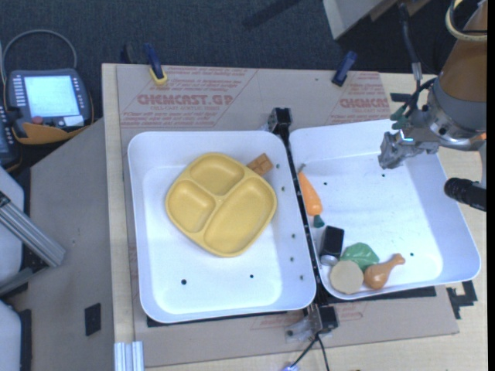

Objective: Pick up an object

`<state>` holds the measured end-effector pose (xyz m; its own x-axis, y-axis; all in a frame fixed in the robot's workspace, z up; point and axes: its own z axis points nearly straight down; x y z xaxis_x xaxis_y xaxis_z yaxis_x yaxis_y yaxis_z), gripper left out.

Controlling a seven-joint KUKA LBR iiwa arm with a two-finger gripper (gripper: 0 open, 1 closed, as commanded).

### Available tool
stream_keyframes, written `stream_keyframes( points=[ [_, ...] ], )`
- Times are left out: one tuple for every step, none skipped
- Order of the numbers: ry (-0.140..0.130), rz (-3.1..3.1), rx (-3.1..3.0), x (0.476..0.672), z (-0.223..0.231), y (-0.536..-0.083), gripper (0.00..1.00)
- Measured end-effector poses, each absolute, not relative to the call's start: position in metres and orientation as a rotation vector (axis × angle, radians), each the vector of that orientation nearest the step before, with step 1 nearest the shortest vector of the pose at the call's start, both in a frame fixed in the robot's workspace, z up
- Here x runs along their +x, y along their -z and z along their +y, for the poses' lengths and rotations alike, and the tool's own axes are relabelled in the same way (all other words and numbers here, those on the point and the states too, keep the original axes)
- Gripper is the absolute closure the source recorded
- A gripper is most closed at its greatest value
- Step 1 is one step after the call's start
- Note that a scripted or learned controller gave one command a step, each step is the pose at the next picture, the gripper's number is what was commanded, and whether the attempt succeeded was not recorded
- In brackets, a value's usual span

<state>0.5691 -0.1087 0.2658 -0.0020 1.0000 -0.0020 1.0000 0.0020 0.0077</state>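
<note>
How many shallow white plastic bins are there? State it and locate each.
2. One shallow white plastic bin holds the yellow divided plate at left; the other lies at right.

Two bins (pixel 155 230): smooth white plastic, slight sheen. Divided plate (pixel 220 205): matt yellow plastic. Carrot (pixel 310 195), drumstick (pixel 384 270), green leaf (pixel 360 253): glossy moulded plastic. Bench sheet (pixel 232 95): matt brown board, printed red. Gripper (pixel 393 151): dull grey metal. Block (pixel 260 163): wood-like, tan.

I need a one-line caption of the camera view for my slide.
Gripper hovers over the right bin, away from the carrot and drumstick; a yellow divided plate lies in the left bin.
</note>
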Motion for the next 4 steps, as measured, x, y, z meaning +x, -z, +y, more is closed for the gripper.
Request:
stream_keyframes(
  points=[
    [-0.005,2.218,2.216,0.57,-0.109,-0.301,1.0],
    [0.0,2.231,2.217,0.567,-0.049,-0.281,1.0],
    [0.001,2.23,2.218,0.558,-0.005,-0.274,1.0],
    [0.003,2.231,2.219,0.552,0.048,-0.252,1.0]
  ],
)
